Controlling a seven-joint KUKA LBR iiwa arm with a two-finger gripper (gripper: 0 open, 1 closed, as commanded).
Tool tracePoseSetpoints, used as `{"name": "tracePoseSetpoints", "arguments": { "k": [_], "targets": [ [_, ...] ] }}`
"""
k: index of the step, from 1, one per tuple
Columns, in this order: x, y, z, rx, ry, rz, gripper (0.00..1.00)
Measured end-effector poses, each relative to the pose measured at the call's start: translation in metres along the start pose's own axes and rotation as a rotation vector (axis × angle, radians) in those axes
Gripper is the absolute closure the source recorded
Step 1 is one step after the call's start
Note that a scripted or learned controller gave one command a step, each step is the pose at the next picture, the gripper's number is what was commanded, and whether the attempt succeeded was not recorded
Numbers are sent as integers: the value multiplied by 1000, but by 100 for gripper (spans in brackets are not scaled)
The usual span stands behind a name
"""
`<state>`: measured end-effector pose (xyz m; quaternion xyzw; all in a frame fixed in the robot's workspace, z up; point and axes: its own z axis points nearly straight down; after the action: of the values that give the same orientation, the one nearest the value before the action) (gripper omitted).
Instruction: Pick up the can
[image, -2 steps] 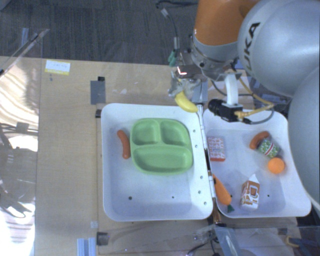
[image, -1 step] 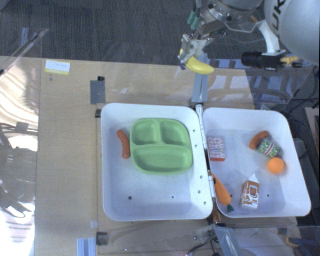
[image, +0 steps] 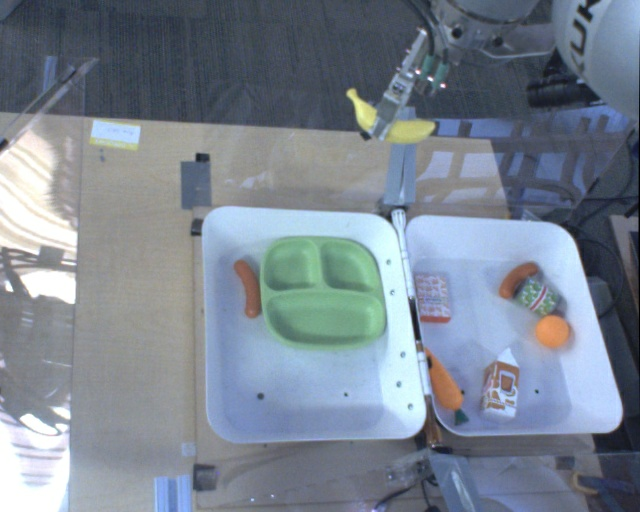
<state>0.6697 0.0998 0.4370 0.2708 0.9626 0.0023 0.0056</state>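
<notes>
While the claw (image: 372, 122) holds a banana (image: 400, 128) far above the right bin (image: 590, 330), it should drop that and reach for the can (image: 537, 296) beside the orange (image: 552, 332).

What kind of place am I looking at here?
Probably a robotics lab bench for pick-and-place trials: two white bins side by side hold toy food, and a gripper holds a banana above them.
</notes>
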Motion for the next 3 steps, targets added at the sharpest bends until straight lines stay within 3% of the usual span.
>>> {"name": "tracePoseSetpoints", "arguments": {
  "k": [1, 2, 3],
  "targets": [
    [0, -29, 16, -1, 1, -653, 100],
    [31, 36, 128, -3, 2, -747, 100],
    [47, 74, 88, -4, 0, -512, 100]
  ]
}}
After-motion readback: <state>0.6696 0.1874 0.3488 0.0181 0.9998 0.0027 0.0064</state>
